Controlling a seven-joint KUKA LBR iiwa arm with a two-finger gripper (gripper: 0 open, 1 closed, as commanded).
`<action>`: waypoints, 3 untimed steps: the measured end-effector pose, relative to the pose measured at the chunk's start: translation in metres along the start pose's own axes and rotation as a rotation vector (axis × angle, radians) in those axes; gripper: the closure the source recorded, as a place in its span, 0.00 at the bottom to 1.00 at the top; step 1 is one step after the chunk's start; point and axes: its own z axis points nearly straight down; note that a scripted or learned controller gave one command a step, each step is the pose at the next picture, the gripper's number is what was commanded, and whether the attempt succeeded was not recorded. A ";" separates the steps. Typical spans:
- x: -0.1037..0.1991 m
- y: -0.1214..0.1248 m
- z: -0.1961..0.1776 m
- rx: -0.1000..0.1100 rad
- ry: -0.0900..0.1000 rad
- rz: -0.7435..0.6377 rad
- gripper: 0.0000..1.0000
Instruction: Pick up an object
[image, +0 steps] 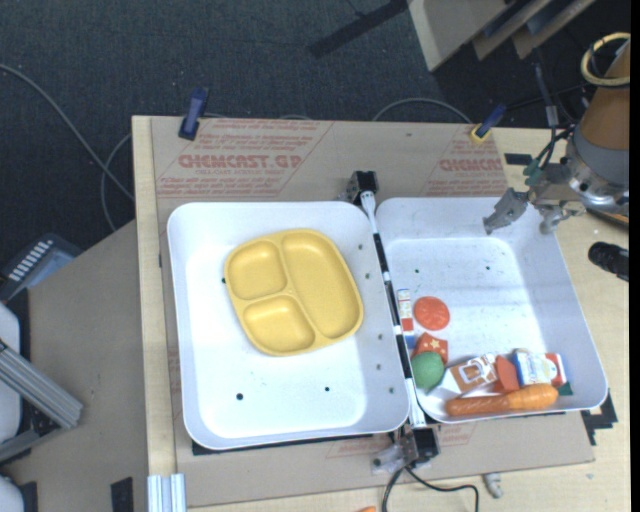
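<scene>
The gripper (527, 213) sits at the far right corner of the right bin (470, 250), up above its rim. Its two fingers (503, 212) are spread wide apart, and there is nothing between them. They touch no toy.

The toys are well apart from the gripper, all crowded at the near end of the same bin. There is a round orange slice (432, 313), a green ball (428, 371) with a small red bit on top, a white and orange box (474, 373), a red and white carton (528, 367), and a long orange carrot (502, 401) lying along the near wall.

The left bin (200, 330) holds a yellow tray (292, 290) with three parts.
</scene>
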 end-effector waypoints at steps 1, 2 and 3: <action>0.052 -0.087 0.026 0.001 0.000 0.000 0.00; 0.093 -0.081 0.072 0.003 0.001 -0.001 0.00; 0.094 -0.070 0.111 0.003 0.001 0.000 0.00</action>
